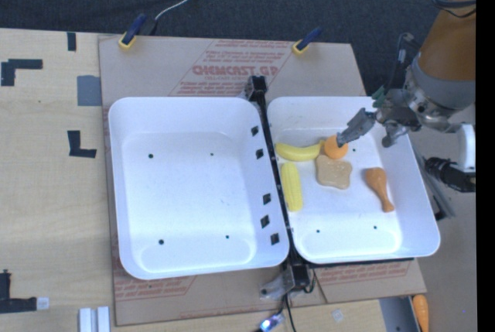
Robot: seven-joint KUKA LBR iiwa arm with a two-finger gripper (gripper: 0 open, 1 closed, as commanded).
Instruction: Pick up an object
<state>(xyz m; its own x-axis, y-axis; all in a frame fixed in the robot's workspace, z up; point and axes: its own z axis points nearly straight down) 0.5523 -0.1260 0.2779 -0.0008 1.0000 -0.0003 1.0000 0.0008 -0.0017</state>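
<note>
- Wooden bench (46,191) under a slanted overhead camera, marked with dark tape pieces at the left edge.
- Brown cardboard sheet (224,71) laid over the bench, printed in red, held at its far edge by two clamps – blue and yellow.
- Left white bin (128,118), shallow, touching its neighbour along a row of black clips.
- Right white bin (410,241), holding all five small things in its far and middle part.
- Grey arm (445,83) with an orange band, reaching in from the right over the right bin's far right corner.
- Gripper (349,135) lowered at a slant toward the bin's middle; one dark finger (357,126) visible, tip right at the small orange ball – spread of the grip impossible to judge from this angle, nothing seen between the fingers.
- Corn cob (291,186), yellow, lying lengthwise just beside the bin's left wall.
- Banana (298,152), yellow, lying crosswise just beyond the corn cob.
- Orange drumstick (378,187), tilted, near the right wall, apart from the rest.
- Tan bread piece (334,173), between corn cob and drumstick.
- Orange ball (334,147), touching the bread piece's far edge and the banana's right end.
</note>
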